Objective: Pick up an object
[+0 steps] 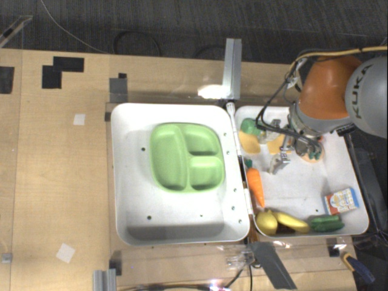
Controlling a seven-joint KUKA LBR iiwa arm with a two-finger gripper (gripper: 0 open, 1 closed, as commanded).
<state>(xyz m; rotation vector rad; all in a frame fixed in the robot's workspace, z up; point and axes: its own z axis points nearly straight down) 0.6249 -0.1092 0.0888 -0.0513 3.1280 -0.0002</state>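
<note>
My gripper (280,160) hangs over the upper middle of the right bin (303,187), below the arm's orange band (324,90). Just left of it lie a yellow piece (249,142) and a green piece (248,126) at the bin's top left corner. An orange carrot (257,187) lies along the left wall, below and left of the gripper. At the bin's front edge sit a yellow round fruit (265,222), a banana (293,222) and a dark green vegetable (326,224). A small printed box (341,200) lies at the right.
The left bin (130,180) holds a light green divided tray (185,156). A round orange-rimmed item (314,154) peeks out right of the gripper, partly under the wrist. A metal post (233,68) stands behind the wall between the bins.
</note>
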